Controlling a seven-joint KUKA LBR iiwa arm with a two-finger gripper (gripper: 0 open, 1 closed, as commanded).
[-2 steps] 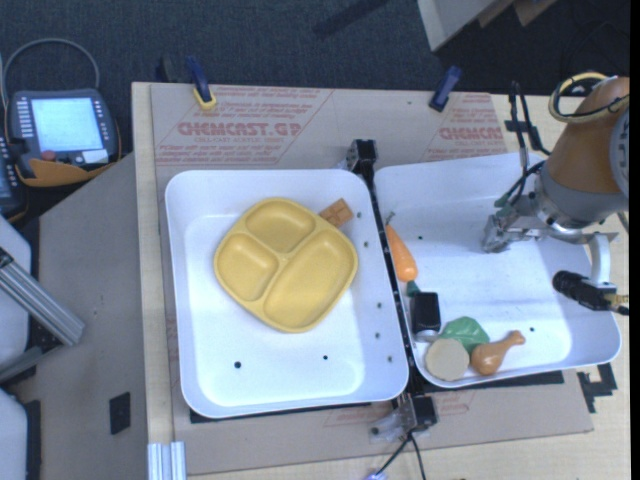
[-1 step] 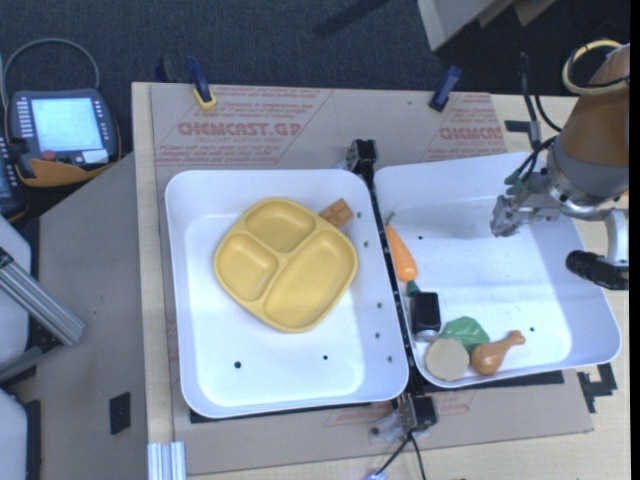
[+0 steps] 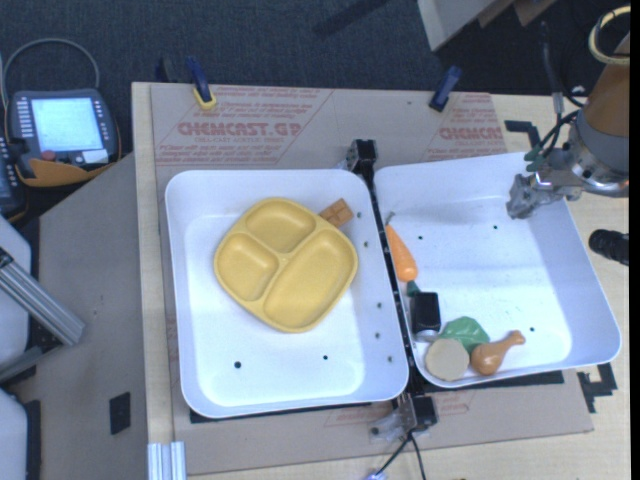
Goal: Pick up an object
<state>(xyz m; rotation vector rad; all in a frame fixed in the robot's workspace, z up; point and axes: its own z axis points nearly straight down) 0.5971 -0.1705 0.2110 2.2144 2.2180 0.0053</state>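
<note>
fingers [image 3: 524, 196] hang at right bin's [image 3: 590, 298] far edge, can't tell if wide or narrow | toys: carrot [image 3: 401, 253], drumstick [image 3: 496, 351] near front-left corner | risk: bumping the wall, grabbing nothing

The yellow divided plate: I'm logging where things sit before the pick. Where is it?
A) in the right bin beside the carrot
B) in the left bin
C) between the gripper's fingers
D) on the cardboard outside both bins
B: the yellow divided plate lies flat in the left bin, while the carrot lies in the right bin.
</note>
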